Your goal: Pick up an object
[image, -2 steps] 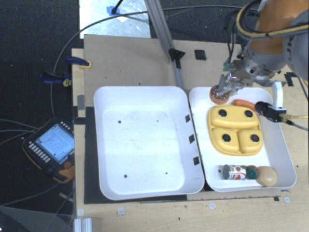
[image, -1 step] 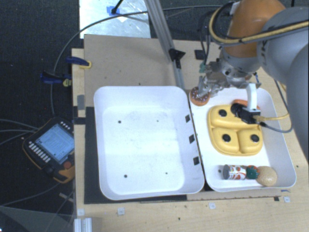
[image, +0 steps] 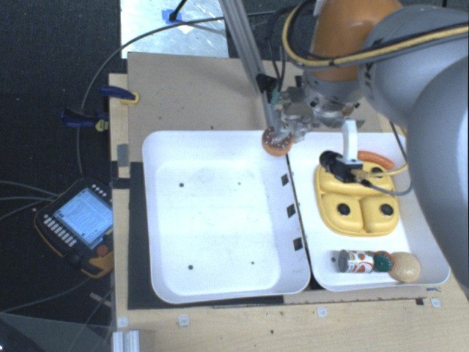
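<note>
Arm [image: 410,57]: we see it reaching in from the right, orange band [image: 352,20] on top, its wrist over the far end of the line where the two bins meet.
Jaws: pointing down at that far rim. Released or clenched, we cannot tell from up here.
Brown round piece [image: 276,145]: right at the tip of the jaws, on the far rim between the bins. We cannot say whether it is gripped or just resting there.
Left bin [image: 212,218]: white, on the bench [image: 183,94], with a few dark specks on its floor.
Right bin [image: 326,237]: just beside the left one.
Yellow moulded tray [image: 357,207]: in the right bin's far half, with round dimples.
Orange stick [image: 375,157]: at the far side of the yellow tray.
Small bottle [image: 357,261]: lying on its side by the right bin's near wall, red-and-white label.
Beige ball [image: 405,268]: just right of the bottle, in the near corner.
</note>
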Robot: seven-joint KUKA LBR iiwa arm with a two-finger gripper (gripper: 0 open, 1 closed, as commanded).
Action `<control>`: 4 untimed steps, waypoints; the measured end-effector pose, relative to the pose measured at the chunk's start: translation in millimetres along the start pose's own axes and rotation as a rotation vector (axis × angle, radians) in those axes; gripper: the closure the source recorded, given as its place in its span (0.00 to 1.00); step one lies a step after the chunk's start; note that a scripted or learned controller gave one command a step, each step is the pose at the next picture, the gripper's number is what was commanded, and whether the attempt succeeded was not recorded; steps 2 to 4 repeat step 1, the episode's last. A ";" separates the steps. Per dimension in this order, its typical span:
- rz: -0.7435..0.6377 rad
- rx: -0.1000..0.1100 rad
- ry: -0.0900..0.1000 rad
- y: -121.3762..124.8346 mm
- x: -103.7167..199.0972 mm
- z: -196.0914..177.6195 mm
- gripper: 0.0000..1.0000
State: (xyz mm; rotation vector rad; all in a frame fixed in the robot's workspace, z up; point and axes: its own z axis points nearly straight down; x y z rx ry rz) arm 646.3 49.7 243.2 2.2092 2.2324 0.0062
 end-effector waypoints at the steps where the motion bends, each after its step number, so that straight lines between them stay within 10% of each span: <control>1: 0.000 0.002 0.000 9.9 55.8 22.8 1.00; 4: 0.000 0.002 0.000 9.9 55.8 22.8 1.00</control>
